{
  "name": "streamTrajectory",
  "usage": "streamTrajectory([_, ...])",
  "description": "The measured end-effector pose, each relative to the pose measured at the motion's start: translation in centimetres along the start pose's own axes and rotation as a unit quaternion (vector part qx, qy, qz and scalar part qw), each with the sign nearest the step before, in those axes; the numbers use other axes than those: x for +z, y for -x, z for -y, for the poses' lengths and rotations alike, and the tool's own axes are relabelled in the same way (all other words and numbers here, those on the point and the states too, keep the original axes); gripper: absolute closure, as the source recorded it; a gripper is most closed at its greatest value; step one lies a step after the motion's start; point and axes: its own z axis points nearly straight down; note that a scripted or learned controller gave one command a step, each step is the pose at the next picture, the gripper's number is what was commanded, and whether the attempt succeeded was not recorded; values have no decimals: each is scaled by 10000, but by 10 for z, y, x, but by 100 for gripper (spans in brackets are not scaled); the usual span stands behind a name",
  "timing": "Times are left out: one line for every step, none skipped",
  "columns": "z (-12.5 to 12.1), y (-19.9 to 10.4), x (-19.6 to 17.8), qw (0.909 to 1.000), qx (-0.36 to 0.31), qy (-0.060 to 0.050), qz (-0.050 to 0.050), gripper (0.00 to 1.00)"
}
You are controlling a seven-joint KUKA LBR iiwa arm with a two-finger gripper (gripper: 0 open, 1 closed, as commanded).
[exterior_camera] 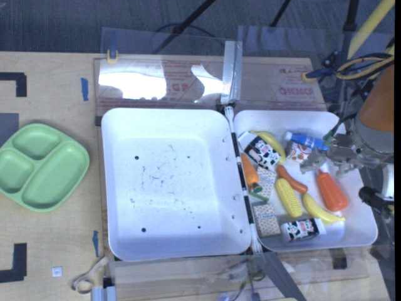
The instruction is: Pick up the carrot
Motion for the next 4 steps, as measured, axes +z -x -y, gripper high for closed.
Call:
streamTrajectory([40,14,29,9996,-279,7,0,0])
streamTrajectory([40,15,23,9996,-264,-12,-5,100])
streamTrajectory([1,40,37,9912,-1325,25,11,100])
streamTrajectory([-3,39,71,9984,-541,116,-66,100])
